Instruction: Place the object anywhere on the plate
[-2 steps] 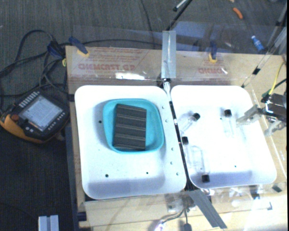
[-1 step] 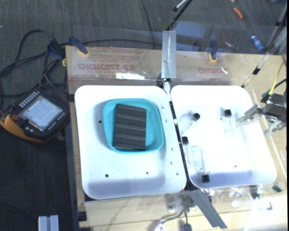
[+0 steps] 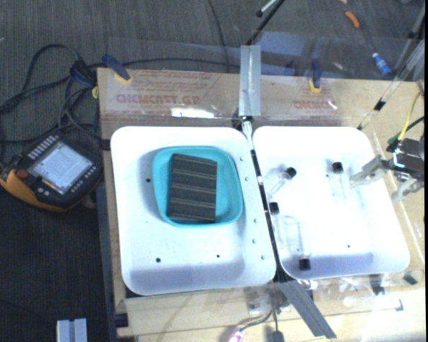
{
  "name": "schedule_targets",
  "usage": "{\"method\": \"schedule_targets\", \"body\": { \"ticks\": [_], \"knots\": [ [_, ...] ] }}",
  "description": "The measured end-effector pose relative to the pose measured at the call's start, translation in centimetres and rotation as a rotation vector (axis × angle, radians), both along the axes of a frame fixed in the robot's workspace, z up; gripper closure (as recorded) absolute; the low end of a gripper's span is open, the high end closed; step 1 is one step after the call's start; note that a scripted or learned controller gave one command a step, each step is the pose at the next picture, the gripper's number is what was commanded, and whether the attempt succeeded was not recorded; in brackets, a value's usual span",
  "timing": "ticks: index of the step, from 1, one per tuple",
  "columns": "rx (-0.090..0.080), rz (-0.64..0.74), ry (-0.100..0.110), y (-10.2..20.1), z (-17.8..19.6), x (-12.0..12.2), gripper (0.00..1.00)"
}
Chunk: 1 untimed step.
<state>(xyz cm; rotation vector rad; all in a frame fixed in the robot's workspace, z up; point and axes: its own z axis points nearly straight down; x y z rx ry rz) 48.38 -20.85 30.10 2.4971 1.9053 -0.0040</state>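
The jaws (image 3: 406, 164) sit at the right rim of the right bin (image 3: 357, 251), partly cut off; whether they are open or closed cannot be told. Well to their left, in the left bin (image 3: 192, 273), a dark ribbed block (image 3: 193, 187) lies flat on the blue plate (image 3: 232, 191). Between plate and jaws, what look like clear vials with black caps (image 3: 290, 172) lie scattered in the right bin on the tabletop (image 3: 164, 95).
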Motion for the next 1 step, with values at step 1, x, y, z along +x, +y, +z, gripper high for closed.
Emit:
{"method": "schedule_targets", "body": {
  "ticks": [1],
  "knots": [
    [0.000, 0.000, 0.000, 0.00, 0.00, 0.00, 0.00]
  ]
}}
